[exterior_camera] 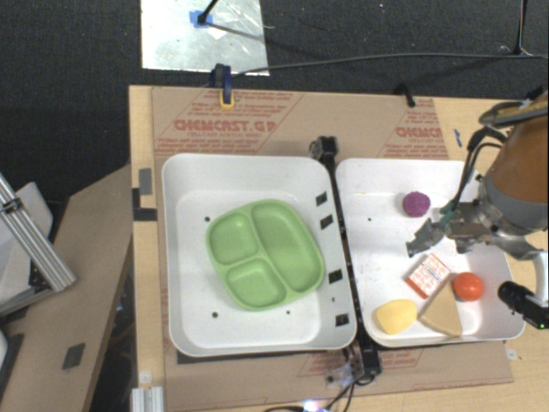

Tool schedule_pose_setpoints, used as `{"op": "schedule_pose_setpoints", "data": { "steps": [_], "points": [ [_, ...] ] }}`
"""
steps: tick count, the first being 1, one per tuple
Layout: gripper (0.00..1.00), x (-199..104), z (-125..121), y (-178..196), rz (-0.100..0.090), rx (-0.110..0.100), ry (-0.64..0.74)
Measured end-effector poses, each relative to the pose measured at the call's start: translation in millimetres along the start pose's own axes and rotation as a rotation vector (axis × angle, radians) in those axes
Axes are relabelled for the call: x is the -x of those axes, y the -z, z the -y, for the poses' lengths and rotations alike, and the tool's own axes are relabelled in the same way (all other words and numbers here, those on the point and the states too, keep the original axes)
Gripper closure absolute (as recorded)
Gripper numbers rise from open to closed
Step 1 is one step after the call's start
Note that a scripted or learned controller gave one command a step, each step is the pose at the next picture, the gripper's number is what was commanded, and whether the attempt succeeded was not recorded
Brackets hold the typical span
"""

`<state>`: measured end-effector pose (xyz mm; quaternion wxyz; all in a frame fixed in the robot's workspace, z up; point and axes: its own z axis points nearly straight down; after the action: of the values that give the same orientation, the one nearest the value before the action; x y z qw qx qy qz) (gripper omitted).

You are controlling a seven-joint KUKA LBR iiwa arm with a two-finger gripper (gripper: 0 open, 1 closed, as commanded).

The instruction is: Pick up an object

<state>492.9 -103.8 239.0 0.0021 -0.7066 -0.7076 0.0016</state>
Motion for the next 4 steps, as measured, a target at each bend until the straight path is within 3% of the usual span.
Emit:
{"op": "schedule_pose_setpoints", "data": {
  "steps": [1, 3, 4],
  "points": [
    [0.00, 0.0, -1.5, 2.8, 0.001, 0.006, 0.002],
    [0.00, 0.6, -0.6, -102.1, 0.000, 0.002, 0.000],
    [0.00, 2.3, -3.3, -149.5, 0.005, 0.014, -0.002]
  ]
}}
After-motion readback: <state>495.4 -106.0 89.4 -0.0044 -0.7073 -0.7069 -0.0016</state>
